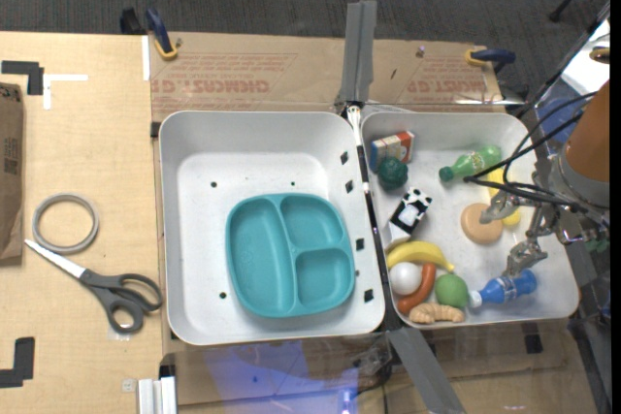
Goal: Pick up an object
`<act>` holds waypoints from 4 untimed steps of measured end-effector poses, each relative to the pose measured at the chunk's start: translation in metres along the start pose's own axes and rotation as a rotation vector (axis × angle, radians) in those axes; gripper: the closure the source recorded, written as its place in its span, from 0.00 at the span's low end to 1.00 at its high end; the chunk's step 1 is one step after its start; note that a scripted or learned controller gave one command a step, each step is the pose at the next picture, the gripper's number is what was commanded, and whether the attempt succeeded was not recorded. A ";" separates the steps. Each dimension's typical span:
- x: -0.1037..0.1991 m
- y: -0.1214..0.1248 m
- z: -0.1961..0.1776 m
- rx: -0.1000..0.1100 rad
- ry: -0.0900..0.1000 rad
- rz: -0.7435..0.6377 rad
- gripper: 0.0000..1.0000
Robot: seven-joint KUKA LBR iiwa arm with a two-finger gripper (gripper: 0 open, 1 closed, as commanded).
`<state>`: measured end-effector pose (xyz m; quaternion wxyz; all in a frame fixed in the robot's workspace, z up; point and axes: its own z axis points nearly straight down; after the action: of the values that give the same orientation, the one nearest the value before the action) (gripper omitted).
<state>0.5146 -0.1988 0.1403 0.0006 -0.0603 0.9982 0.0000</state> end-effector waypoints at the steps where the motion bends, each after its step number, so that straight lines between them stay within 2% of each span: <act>1: -0.105 -0.005 0.043 0.002 -0.011 0.188 0.00; 2: -0.096 -0.034 0.043 0.002 -0.010 0.276 0.00; 3: -0.065 -0.031 0.043 0.003 -0.010 0.449 0.00; 4: -0.067 -0.030 0.032 0.004 -0.013 0.445 1.00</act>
<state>0.5847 -0.2204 0.1084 0.0073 0.1615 0.9869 -0.0014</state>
